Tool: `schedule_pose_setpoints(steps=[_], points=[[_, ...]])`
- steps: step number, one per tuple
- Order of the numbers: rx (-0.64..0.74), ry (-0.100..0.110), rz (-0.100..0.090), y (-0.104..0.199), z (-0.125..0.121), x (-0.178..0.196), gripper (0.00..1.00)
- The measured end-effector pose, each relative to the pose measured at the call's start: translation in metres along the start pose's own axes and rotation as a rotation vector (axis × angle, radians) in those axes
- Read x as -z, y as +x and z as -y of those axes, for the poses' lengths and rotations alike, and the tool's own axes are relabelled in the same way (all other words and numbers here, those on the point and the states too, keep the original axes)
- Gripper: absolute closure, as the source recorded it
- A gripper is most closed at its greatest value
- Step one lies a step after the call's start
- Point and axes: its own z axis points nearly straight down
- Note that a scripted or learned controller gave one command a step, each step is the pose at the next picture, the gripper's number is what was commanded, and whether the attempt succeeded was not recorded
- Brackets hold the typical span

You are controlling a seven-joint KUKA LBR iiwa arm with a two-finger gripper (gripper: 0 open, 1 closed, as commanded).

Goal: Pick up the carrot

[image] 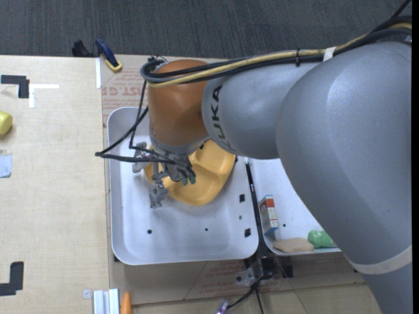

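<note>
Two white bins sit on your worktop; the pincer hangs low in the left bin over a yellow bowl, seemingly searching. You cannot tell its state, nor locate the carrot.

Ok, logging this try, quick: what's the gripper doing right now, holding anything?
Gripper: low in the left bin, beside a yellow object; open or closed cannot be told, and nothing seen held.
</note>
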Motion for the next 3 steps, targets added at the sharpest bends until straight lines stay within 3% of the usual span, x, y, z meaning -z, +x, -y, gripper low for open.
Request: schedule_pose_setpoints(steps=[1,2,3], points=[[-0.001,-0.009,-0.010,0.003,-0.004,0.006,1.00],[-0.076,0.009,-0.001,0.058,-0.019,0.094,1.00],[-0.146,0.010,0.002,0.009,0.019,0.076,1.00]])
